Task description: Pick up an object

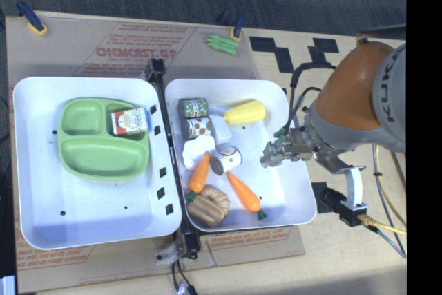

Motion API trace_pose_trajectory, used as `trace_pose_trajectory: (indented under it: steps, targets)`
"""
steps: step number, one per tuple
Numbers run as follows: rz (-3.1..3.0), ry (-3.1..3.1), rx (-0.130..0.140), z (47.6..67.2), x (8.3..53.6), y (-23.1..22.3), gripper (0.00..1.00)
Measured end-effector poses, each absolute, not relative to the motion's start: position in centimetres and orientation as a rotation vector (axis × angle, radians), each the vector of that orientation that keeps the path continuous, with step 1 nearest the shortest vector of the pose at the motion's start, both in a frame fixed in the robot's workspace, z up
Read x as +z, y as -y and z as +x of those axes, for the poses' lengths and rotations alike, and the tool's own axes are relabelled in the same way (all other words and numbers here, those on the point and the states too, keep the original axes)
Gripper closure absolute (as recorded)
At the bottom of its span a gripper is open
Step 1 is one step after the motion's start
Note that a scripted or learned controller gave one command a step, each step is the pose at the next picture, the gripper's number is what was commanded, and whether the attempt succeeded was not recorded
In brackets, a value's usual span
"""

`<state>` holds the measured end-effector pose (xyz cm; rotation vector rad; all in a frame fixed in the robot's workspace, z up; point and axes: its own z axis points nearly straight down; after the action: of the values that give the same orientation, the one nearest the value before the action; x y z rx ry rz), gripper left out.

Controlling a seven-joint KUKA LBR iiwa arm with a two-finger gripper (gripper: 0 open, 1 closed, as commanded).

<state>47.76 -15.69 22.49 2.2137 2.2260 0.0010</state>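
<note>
Arm point(359, 90) reaches leftward — tool point(271, 155) over right bin point(293, 207).

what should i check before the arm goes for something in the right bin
1. Gripper over the right bin: ok, it sits above the bin's right side.
2. Gripper free of any object: cannot tell, its tip is too small and blurred.
3. Clear target close by: ok, the orange carrot lies alone on bare floor, below and left of the gripper.
4. Crowded spots to avoid: not ok, the two cans, second carrot and croissant are packed along the left wall.
5. Yellow piece reachable: ok, it lies apart near the top.
6. Left bin untouched: ok, the carton rests in the green tray.
</note>
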Motion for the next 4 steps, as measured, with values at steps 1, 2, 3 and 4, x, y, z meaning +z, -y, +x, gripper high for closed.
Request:
trace_pose_trajectory:
  steps: [1, 2, 3, 4]
  targets:
    - [2.214, -2.227, 0.000, 47.7, 22.4, 15.7, 0.00]
    - [2.214, -2.227, 0.000, 47.7, 22.4, 15.7, 0.00]
    - [2.214, -2.232, -0.001, 47.7, 9.1, 10.9, 0.00]
    - [2.201, -2.238, 0.001, 47.9, 10.2, 10.9, 1.00]
